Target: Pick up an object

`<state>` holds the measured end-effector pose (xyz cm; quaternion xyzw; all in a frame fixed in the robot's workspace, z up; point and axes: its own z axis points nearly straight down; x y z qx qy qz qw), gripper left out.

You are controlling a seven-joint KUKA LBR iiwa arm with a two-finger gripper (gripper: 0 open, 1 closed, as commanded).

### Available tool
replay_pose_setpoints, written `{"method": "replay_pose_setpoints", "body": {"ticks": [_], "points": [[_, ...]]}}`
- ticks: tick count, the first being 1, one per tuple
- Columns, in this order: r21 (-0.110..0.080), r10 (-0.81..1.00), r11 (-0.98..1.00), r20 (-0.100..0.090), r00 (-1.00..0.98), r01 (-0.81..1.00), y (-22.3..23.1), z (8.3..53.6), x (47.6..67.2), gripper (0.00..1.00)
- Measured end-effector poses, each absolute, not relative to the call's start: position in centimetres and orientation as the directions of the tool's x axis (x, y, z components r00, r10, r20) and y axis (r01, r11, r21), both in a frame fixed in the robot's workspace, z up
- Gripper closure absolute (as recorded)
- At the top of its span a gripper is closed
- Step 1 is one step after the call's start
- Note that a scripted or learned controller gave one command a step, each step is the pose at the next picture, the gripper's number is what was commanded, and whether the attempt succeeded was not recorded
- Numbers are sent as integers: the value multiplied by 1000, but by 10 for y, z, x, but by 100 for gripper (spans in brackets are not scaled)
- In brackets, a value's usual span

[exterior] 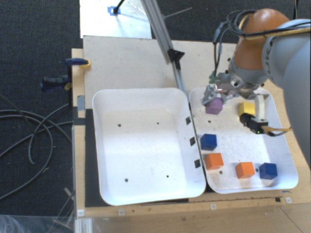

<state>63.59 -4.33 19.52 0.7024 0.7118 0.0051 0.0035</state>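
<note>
The left bin (146,144) sat on the worktop (126,62) as the likely drop-off. In the right bin (286,164), cubes lay loosely spread, leaving room to reach each. My claw (214,95) hung over the purple cube (214,106) at the far left corner; whether it was open or gripping, I could not tell. My arm (272,47) reached in from the right, wrist bent downward.

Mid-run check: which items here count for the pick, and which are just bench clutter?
For the job:
gripper, over the purple block
purple block
yellow block
two blue blocks
two orange blocks
right bin, holding them all

Just lying about:
left bin
blue clamp
cables
</note>
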Motion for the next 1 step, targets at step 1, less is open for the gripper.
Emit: {"method": "replay_pose_setpoints", "body": {"ticks": [1], "points": [[-2,1000,13,3,-13,1000,37,190,603,100]]}}
